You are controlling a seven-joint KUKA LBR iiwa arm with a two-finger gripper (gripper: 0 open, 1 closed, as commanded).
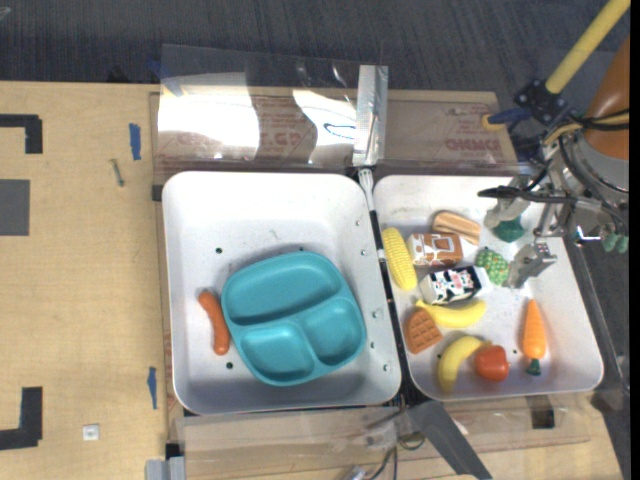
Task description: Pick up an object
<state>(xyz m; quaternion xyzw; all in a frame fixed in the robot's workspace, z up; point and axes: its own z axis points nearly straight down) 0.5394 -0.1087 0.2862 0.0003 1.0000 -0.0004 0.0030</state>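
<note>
Arm cut off at right edge; hand (527, 240) hangs over right bin (585, 368) upper right, fingers spread, nothing seen btwn them; small teal thing (510, 230) beside it hard to make out. Right bin holds corn (398, 257), hot dog bun (457, 225), cow-print carton (451, 284), waffle (422, 330), two bananas (455, 358), tomato (491, 363), carrot (534, 330). Left bin (190, 203) holds teal divided tray (292, 315) w/ orange sausage (215, 322) just left of it.

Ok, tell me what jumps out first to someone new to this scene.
The big teal divided plate fills the left bin, an orange sausage lying beside it. The right bin holds a bright heap of toy food: corn, banana, carrot, tomato.
</note>
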